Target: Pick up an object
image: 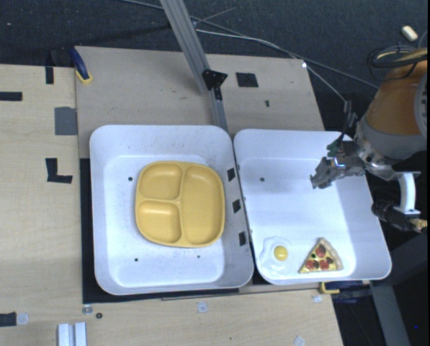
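Gripper [323, 176] poised over the right bin [294, 193], its opening not discernible, nothing visibly held. Nearest targets, the fried egg [279, 253] and pizza slice [321, 257], lie below the jaws at the bin's near edge (well apart). Descend squarely over one; both are flat, so grasp low. The yellow plate [180, 203] sits leftward.

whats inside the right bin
The right bin holds a toy fried egg and a toy pizza slice along its near edge, side by side. The end effector hangs above the bin's far right part, hiding a small patch of floor.
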You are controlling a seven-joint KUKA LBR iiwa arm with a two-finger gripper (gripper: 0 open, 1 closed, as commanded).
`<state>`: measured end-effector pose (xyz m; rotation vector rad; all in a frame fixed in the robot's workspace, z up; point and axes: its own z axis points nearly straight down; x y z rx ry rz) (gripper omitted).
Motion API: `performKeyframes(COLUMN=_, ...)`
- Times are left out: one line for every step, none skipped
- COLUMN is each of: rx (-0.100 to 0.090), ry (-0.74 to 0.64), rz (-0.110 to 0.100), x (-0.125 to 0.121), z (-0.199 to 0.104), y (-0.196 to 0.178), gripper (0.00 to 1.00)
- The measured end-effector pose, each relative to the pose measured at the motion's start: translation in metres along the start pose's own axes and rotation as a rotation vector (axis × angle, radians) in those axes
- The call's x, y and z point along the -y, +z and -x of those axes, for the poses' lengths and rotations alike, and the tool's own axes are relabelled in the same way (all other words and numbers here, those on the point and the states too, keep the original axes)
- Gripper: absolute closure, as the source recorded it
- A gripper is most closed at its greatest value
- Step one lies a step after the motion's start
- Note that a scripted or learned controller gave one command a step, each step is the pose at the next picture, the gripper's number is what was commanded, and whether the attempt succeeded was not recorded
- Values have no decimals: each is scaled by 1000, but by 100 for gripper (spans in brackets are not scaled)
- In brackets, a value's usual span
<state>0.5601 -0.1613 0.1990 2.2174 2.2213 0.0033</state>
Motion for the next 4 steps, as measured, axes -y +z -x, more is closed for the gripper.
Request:
performKeyframes(rx=-3, ry=-5, rz=-4, x=-19, z=-50, y=3, gripper=100)
performKeyframes(rx=-3, ry=-6, rz=-4, x=-37, z=-107, y=2, gripper=100)
performKeyframes(rx=-2, ry=-6, rz=-4, x=-55, z=-164, y=-5, gripper=100)
performKeyframes(rx=-1, ry=-4, rz=-5, x=-51, z=-217, y=-3, gripper=100)
